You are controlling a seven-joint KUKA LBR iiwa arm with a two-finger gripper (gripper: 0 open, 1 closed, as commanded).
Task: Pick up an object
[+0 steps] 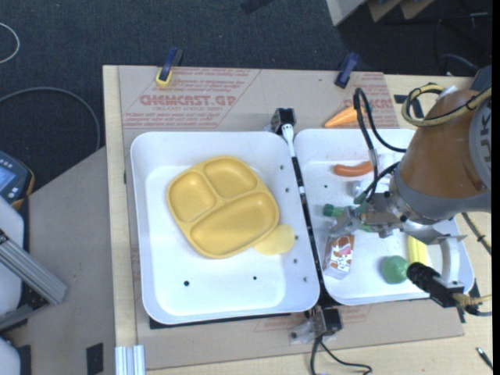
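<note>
Claw (349, 219) low inside right bin (367, 297), reaching in from the right side. Released or clenched: cannot tell, too dark and crowded at the tip. Nothing seen in its grasp, so task judged as not yet done; no object lifted, whole pick left to do. Likely nearest target: carton (340, 255), lying flat just in front of claw, toward near rim; touching claw or only close, cannot tell. Small green piece (330, 208) just left of claw. Sausage (353, 169) behind claw, a little apart. Green ball (394, 269) to the right and front of claw, under the arm, with yellow stick (416, 250) beside it. Carrot (341, 118) far behind claw, outside the bin on the board. Well to the left of claw, in left bin (156, 287): yellow plate (224, 205) with pale disc (277, 241) at its edge. Possible trouble: green piece and carton both crowded close to claw, wall between bins near on the left, little room for a clean closing on one object.
</note>
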